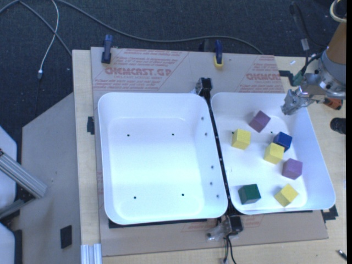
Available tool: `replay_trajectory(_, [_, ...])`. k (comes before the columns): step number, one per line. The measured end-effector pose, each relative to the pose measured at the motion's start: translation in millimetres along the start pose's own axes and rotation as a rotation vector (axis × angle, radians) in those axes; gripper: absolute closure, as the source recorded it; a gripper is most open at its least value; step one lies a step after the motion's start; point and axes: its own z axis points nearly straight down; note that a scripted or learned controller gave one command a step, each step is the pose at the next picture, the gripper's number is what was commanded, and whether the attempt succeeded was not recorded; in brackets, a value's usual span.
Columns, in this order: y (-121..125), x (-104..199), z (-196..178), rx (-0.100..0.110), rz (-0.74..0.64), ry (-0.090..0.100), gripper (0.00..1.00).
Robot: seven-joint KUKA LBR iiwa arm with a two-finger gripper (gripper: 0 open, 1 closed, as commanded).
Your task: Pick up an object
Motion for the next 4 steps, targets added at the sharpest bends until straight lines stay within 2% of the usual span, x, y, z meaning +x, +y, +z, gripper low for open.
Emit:
replay_trajectory(1, [1.1,-0.2,-44.4,0.002,0.0,0.0,1.0])
replay_trajectory(3, [-19.6,111.2,-17.3,0.007,-0.004,0.002,1.0])
replay_trajectory(4, [-37.5,163.9,-17.6,0.006,-0.004,0.002,1.0])
